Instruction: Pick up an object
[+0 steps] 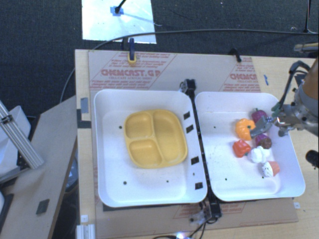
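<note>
Several small toy foods lie clustered in the right bin (224,183). Among them are an orange pumpkin-like piece (243,129), a purple piece (258,115), a red piece (241,148), a dark maroon piece (264,142), a white piece (258,155) and a white-and-orange piece (269,169). My gripper (264,126) reaches in from the right and hovers over the cluster, between the orange, purple and maroon pieces. Nothing is visibly held in it.
The left bin (109,183) holds a yellow divided tray (154,138). A black hinge strip (195,143) runs between the two bins. The arm's grey wrist (305,103) stands over the right bin's right rim.
</note>
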`<state>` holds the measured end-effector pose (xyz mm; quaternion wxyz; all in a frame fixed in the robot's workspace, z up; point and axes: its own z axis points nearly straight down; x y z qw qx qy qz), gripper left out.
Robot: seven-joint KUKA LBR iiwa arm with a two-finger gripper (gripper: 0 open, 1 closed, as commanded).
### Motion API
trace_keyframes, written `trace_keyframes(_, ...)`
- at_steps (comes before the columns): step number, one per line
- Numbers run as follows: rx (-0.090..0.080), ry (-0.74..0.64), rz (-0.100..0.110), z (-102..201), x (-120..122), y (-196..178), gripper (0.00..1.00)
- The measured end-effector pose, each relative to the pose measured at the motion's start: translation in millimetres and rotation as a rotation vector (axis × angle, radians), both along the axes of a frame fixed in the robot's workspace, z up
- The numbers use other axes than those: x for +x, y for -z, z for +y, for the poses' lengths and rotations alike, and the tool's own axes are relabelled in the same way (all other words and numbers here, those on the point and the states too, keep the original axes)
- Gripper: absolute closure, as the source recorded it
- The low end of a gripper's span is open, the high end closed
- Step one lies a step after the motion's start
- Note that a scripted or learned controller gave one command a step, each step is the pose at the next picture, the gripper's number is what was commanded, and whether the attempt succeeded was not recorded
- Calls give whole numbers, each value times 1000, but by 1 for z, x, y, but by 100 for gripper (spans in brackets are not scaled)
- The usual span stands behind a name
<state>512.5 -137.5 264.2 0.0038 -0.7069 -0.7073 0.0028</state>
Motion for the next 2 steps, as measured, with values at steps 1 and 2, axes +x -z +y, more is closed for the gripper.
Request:
trace_keyframes(1,-2,-3,-11,0,2,-6,0)
trace_keyframes(2,-1,0,-6,-6,-3,53,0)
